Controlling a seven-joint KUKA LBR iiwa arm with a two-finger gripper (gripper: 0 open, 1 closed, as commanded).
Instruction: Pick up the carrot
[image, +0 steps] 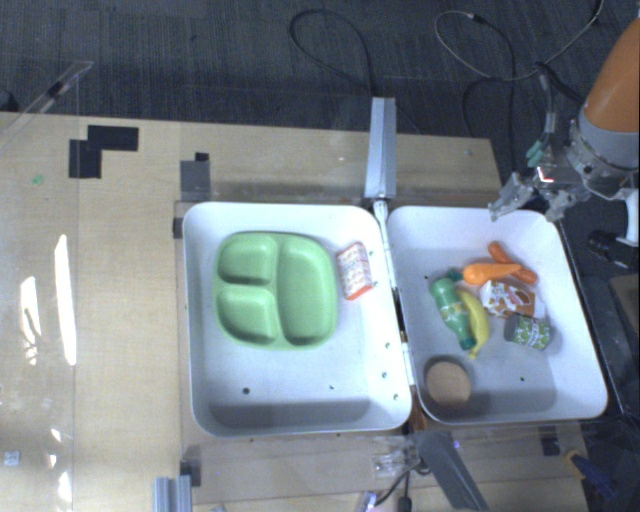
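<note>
The orange carrot lies in the right bin, near its back right part, touching a white printed packet. My gripper hangs above the bin's back right edge, up and to the right of the carrot and apart from it. Its two fingers are spread, with nothing between them.
Beside the carrot lie a green bottle, a yellow banana, a small dark can and a brown round disc. The left bin holds a green divided plate and a small red-white packet.
</note>
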